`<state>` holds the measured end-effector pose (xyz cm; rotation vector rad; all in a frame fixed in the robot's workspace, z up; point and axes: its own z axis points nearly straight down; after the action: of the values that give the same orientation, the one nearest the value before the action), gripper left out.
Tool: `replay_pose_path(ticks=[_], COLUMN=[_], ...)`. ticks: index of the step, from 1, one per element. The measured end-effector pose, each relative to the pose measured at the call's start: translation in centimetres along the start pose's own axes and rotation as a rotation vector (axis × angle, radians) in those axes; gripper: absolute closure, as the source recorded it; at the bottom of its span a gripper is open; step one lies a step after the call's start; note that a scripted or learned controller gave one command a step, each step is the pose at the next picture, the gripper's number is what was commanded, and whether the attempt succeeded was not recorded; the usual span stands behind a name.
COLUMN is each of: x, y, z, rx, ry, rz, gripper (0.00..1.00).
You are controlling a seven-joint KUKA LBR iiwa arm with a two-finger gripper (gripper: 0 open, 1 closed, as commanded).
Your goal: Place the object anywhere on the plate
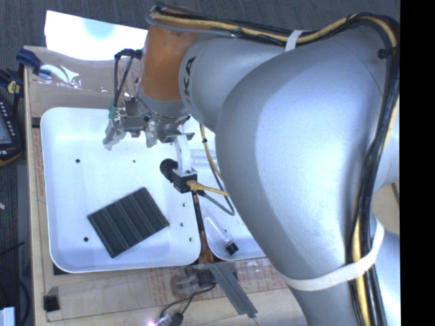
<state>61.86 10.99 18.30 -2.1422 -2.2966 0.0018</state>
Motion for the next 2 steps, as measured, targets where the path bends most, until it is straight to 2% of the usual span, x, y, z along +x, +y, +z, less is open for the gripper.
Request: replay_pose_path(ticks=[1,2], x=[0.6,-0.1], y=[3.8,3.5], z=[-0.8,9.3], rx=[0.001,0.004], ry=[0.000,-0.001], rz=[0.204,0.144], gripper=[1.00,1.00])
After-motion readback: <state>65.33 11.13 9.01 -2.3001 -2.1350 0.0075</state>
